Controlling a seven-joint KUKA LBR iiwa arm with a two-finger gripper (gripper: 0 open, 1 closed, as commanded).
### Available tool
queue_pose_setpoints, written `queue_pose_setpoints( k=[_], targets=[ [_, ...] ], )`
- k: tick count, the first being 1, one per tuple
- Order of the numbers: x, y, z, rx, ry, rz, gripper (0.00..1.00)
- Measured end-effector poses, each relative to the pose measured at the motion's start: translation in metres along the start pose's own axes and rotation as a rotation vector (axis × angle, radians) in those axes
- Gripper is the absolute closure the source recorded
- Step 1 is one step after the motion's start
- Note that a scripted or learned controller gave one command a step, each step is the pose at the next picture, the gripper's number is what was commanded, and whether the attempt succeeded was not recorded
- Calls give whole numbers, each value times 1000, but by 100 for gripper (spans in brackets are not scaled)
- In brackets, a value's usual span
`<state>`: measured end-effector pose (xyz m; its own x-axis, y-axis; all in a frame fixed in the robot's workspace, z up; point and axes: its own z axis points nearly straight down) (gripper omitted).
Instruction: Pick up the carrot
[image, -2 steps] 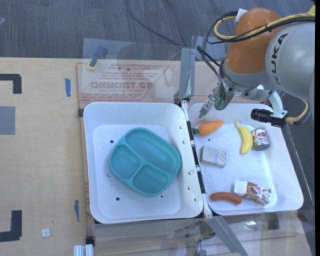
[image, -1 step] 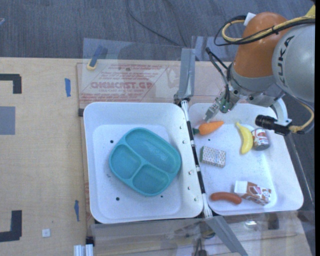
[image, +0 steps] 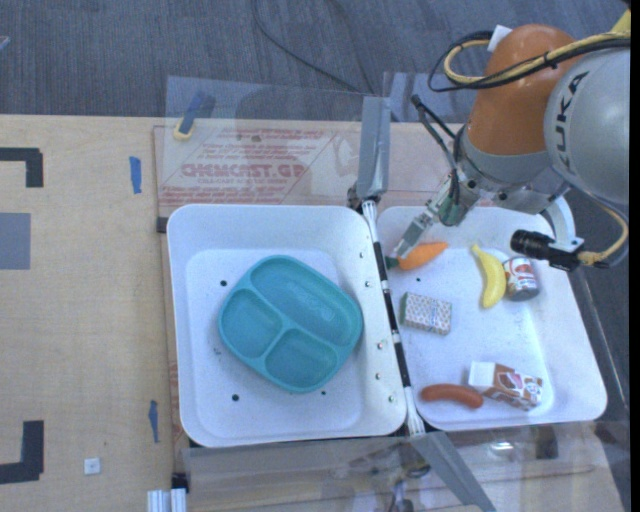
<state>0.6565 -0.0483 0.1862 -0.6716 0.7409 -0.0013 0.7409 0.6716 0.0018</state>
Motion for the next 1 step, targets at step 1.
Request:
queue_pose_setpoints(
  k=[1],
  targets=[
    [-33, -37, 31, 1, 0, 143, 0]
  ],
)
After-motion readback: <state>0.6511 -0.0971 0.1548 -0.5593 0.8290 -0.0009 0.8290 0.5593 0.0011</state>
